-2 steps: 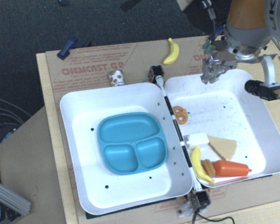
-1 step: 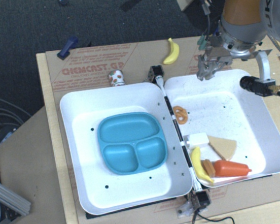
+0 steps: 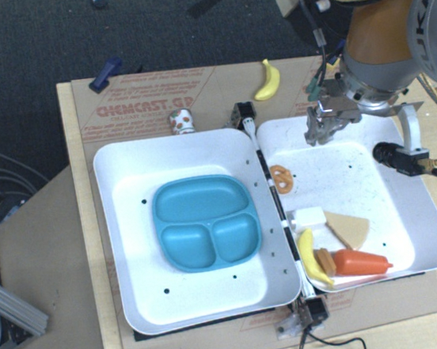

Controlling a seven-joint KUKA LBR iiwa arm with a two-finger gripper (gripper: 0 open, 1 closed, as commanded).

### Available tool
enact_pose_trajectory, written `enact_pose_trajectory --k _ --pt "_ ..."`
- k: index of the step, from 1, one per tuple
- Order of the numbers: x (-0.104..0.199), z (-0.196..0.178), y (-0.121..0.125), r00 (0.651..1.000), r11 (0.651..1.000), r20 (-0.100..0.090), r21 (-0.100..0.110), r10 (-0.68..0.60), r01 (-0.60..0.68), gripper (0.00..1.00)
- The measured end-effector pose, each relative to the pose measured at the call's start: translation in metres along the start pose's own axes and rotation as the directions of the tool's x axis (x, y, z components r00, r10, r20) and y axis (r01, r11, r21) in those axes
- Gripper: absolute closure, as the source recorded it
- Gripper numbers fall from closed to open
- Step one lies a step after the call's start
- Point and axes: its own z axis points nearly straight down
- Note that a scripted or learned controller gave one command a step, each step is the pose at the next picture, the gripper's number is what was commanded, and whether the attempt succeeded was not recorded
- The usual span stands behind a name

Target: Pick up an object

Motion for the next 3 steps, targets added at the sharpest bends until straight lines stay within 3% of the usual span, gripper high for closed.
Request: enact_pose_trajectory --k 1,2,3 --pt "0.040 -0.005 -0.024 1.000 1.000 -0.001 0.000 -0.001 0.001 1.00" --pt "0.073 -0.007 -0.030 1.000 1.000 -0.001 0.001 -0.001 0.001 1.00" --pt "0.021 -0.009 0.027 1.000 1.000 0.001 -0.003 0.000 0.000 1.00"
